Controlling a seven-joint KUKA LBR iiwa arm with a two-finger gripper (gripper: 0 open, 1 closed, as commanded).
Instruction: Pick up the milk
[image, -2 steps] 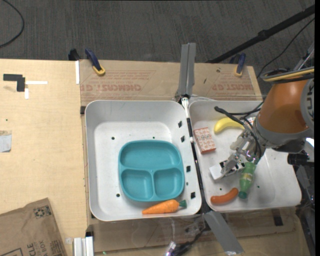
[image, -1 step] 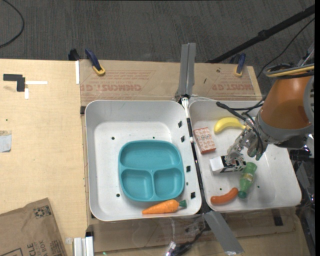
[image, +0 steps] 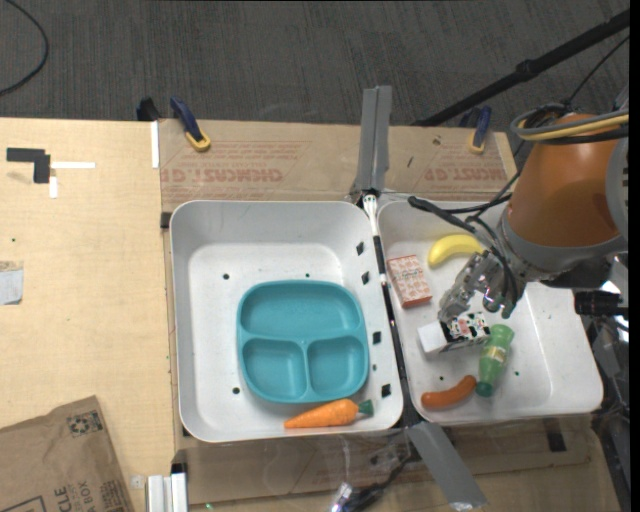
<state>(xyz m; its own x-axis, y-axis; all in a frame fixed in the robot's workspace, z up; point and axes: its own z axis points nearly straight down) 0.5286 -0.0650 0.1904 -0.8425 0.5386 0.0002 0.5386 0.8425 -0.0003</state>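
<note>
Camera view: milk (image: 455, 332) under gripper (image: 473, 296).

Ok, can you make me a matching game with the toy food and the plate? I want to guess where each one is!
Things:
1. carrot
2. banana
3. teal plate
4. green bottle

Places:
A. middle of the left bin
B. far end of the right bin
C. near edge of the left bin, just below the plate
D. right bin, just right of the milk carton, under the gripper

Pairs: 1-C, 2-B, 3-A, 4-D
</note>
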